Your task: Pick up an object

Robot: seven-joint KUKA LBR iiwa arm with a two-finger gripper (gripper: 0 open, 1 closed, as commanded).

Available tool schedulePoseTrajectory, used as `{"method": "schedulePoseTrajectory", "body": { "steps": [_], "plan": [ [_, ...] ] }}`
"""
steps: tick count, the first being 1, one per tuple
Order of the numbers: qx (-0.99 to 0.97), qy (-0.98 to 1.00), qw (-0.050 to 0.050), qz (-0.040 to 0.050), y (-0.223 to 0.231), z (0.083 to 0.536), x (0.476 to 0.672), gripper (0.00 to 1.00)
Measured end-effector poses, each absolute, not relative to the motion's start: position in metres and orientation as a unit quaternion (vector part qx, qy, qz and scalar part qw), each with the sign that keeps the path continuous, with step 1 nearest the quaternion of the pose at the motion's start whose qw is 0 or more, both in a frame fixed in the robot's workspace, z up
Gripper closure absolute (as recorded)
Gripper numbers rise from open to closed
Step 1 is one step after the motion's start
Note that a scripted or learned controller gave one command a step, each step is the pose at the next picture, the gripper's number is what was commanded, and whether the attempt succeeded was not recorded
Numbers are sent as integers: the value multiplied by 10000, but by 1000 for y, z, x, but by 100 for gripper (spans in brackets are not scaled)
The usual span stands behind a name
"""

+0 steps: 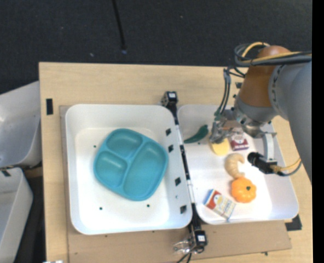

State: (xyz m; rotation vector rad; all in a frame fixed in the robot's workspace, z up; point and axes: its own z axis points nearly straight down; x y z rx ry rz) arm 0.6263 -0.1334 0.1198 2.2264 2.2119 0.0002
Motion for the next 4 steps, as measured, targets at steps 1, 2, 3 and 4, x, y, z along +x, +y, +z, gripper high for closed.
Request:
{"method": "schedulePoseTrajectory", "body": {
  "steps": [1, 2, 3, 4],
  "plan": [
    [7062, 7080, 26, 17, -125, 174, 632, 100],
    [7073, 7069, 22, 12, -131, 220, 627, 100],
    [7062, 7080, 24, 13, -133, 256, 628, 100],
    [7055, 7087, -3, -6, -81, 243, 619, 100]
  ]
}}
